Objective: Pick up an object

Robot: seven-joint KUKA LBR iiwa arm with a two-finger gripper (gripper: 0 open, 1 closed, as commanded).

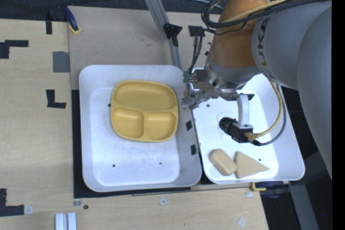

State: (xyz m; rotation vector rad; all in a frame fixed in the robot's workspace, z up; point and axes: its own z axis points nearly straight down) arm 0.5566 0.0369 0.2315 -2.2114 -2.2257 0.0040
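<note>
Gripper (197,95) state cannot be told: its tip sits under the grey wrist housing and the orange band (237,13), and the metal parts there blur together, so nothing can be made out as grasped or released. It hangs over the seam between the two bins, at the upper inner corner of the right bin (294,169).

Nearest to it, just to the view's left, lies a yellow divided plate (144,110) in the left bin (86,81). The plate's right edge is close beside the gripper, though contact cannot be made out. The plate has one wide compartment on its far side and two smaller ones on its near side.

Below the gripper and to the view's right, on the floor of the right bin, are two tan pieces. A rounded block (221,162) and a wedge (249,165) lie just beside each other near the bin's front rim, well apart from the gripper.

Between the gripper and those pieces hangs a black fitting (235,129) with a yellow cable (279,116) looping out from it, over the bin floor.

Above the gripper, a slanted grey pole (153,0) runs down toward it, with dark cables bunched alongside. The arm's bulk covers the right bin's far corner.
</note>
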